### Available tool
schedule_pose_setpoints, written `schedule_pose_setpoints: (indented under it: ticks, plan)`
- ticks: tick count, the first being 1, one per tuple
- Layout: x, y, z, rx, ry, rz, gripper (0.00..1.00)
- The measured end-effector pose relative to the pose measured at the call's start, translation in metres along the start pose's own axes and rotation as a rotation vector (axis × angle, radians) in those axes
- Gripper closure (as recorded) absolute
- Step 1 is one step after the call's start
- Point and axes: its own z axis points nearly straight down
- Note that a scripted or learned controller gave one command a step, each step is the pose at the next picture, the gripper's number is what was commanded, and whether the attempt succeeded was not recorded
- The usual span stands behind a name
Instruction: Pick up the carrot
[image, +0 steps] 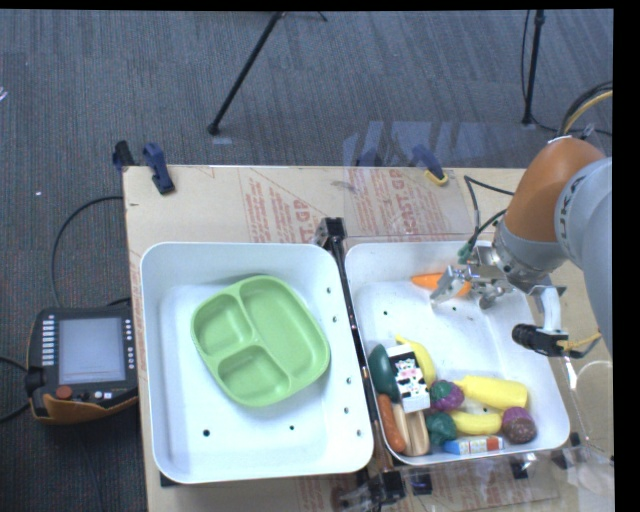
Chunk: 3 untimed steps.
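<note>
The carrot (432, 283) is small and orange, lying near the back wall of the right bin (500, 335) with its pointed end toward the left. My gripper (468, 284) comes in from the right and sits right at the carrot's thick end, touching or covering it. The metal gripper parts hide that end of the carrot. I cannot tell whether the carrot is resting on the bin or lifted off it.
Toy food is piled at the right bin's front: a cow-print carton (407, 380), a yellow piece (490, 391), purple grapes (447, 396), a green piece (380, 368). A green divided plate (260, 340) lies in the left bin (165, 400). A pendant (85, 360) sits left of the bench.
</note>
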Motion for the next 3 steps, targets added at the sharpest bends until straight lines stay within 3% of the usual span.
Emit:
schedule_pose_setpoints:
  ticks: [1,2,3]
  plan:
    - [-0.0046,0.0031,-0.0039,0.005,0.013,0.370,0.00]
    - [-0.0045,0.0034,-0.0137,0.005,0.008,0.361,1.00]
    - [-0.0043,0.0033,-0.0134,0.006,0.008,0.360,0.00]
